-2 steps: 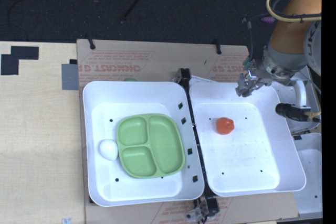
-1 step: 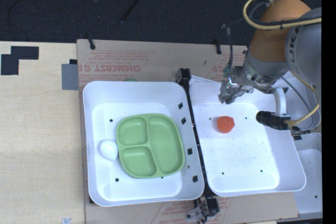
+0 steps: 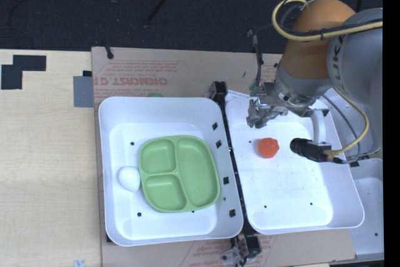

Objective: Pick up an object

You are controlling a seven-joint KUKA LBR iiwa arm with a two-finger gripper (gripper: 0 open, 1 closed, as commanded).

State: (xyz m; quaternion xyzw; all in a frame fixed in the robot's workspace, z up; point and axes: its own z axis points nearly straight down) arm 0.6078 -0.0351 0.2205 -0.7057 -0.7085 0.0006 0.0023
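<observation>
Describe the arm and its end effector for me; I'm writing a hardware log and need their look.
The arm is grey, with a rounded orange band above the wrist. A yellowish cable loops over the orange part, and another runs down the arm's right side. The end effector is small, metallic grey, with two fingers. A black cylindrical part juts out below the wrist.

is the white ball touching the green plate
Touching. In the camera view the white ball sits against the green plate left rim, no gap showing between them.
</observation>
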